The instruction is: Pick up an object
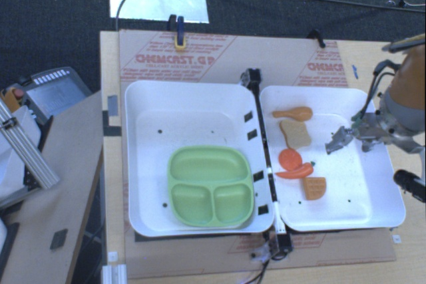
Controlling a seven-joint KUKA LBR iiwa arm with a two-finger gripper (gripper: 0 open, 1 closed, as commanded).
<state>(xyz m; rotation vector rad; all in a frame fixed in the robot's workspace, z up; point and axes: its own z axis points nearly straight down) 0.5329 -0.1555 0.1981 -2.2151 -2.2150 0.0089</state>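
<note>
The right bin holds several toy foods in its left half. An orange drumstick lies at the back, with a tan bread slice just in front of it. Nearer the front come a red tomato, a red chili pepper and an orange wedge. My gripper hangs over the middle of this bin, to the right of the bread slice and apart from all the foods. Nothing shows in its grasp.
A green divided plate lies in the front of the left bin. A black divider strip runs between the two bins. The grey arm with its orange band enters from the right, over the right bin's far edge.
</note>
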